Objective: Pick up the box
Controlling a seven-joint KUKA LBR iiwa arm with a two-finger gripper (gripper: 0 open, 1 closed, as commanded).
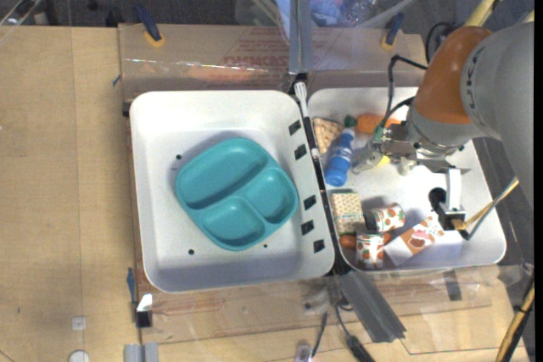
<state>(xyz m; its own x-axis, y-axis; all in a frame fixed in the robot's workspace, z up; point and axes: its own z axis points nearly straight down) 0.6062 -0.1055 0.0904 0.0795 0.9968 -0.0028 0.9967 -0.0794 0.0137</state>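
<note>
Approach step — claw (383, 150) hovering in right bin (488, 246), grip state indiscernible; next, descent onto box (346, 211).

The grey arm (501, 72) enters from the three o'clock side and slopes down toward nine o'clock. Its orange band (450, 80) sits just above the wrist, at about one o'clock from the gripper. The gripper (382, 153) hangs low at the end of the wrist, pointing toward eight o'clock; its fingers are too small and cluttered to make out.
</note>
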